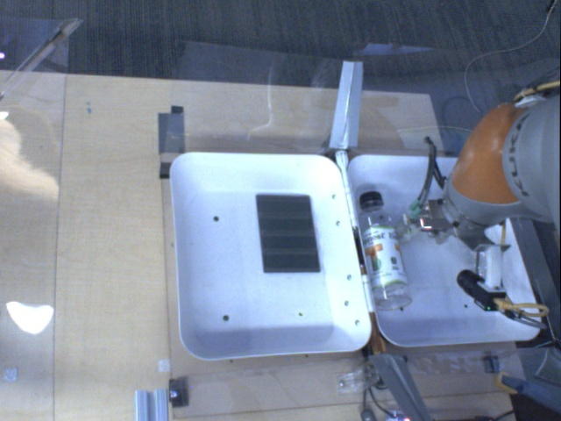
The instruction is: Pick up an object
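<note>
Tabletop (96,261), pale wood, is carrying two white bins side by side.

Left bin (188,261): a flat dark ribbed panel (287,232) is lying near its centre, long side running away from the camera, well apart from every wall. Nothing is reaching toward it.

Right bin (438,318): a clear plastic bottle (384,254) with a black cap is lying on its side, just beside the bin's left wall and running along it, cap pointing toward the far edge. Label colours are showing through the middle of the body.

The pincer (421,221) is hanging just to the right of the bottle's upper half, near the shoulder, low over the bin floor. Whether it is touching the bottle is not clear from this slant. Whether it is open or closed I cannot tell; the wrist is hiding too much. Nothing is visibly sitting in its grip.

The arm (491,160), grey with the orange band, is reaching in from the right edge over the right bin.

Judgement: this is looking like the approach step, with the bottle as the likely target, and the pick not yet made. The next move is probably calling for the pincer to be centring across the bottle's body, then closing and lifting. The wall close on the bottle's left side is leaving little room there, and a round bottle is likely to be rolling if nudged off-centre.
</note>
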Robot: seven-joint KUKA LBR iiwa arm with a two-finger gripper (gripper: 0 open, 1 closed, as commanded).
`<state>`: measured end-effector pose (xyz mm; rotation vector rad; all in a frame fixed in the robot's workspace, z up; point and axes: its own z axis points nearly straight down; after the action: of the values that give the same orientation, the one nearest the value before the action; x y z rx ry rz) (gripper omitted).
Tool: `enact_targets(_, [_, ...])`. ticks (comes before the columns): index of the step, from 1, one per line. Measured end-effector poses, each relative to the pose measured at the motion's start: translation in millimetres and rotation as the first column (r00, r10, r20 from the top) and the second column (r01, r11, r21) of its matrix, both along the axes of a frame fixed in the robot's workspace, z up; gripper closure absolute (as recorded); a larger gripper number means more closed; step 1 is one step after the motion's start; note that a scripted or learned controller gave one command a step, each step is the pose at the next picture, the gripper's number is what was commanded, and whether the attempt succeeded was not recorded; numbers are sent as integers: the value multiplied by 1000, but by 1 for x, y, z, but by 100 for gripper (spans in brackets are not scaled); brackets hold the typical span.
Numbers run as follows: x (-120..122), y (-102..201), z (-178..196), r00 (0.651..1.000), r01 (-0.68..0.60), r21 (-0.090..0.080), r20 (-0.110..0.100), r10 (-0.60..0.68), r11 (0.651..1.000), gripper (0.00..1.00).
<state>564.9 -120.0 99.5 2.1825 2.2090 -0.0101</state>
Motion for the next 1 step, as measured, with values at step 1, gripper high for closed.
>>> enact_targets(1, [3,-1,-4,994,-112,-16,5,112,994,0])
